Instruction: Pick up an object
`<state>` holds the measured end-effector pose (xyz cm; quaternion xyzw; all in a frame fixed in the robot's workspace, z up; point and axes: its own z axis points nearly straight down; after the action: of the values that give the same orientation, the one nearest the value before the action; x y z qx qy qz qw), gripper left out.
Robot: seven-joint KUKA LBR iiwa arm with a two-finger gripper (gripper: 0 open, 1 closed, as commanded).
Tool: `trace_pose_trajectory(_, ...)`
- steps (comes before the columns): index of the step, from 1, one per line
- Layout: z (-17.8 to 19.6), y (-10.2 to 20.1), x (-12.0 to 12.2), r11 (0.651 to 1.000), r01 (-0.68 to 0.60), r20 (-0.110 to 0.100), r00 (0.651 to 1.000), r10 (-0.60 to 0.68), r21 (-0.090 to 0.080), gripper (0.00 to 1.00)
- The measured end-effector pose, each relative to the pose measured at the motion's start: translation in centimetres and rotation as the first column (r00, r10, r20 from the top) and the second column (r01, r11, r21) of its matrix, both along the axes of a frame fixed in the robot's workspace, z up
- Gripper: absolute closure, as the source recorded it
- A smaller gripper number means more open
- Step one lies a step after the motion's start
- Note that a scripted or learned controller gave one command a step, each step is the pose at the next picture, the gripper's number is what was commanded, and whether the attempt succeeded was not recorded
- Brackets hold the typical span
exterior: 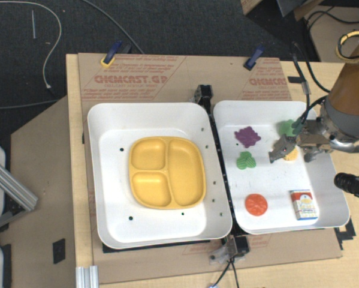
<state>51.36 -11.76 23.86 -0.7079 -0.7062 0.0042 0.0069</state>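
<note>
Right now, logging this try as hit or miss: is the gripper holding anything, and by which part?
Cannot be told. The gripper hangs low in the right bin against a small yellow object, which its body partly covers.

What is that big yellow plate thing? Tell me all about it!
The yellow tray is a smooth, plastic-looking plate with rounded corners. Raised ridges split it into three sections: two smaller ones on the left and one long one on the right. It lies flat, turned slightly, in the middle of the left white bin. Nothing sits in it.
</note>
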Motion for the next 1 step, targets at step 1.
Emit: trace_pose_trajectory(1, 0.65, 0.03, 0.25, 1.000, -0.003, 0.014, 1.000, 0.003, -0.002, 0.00)
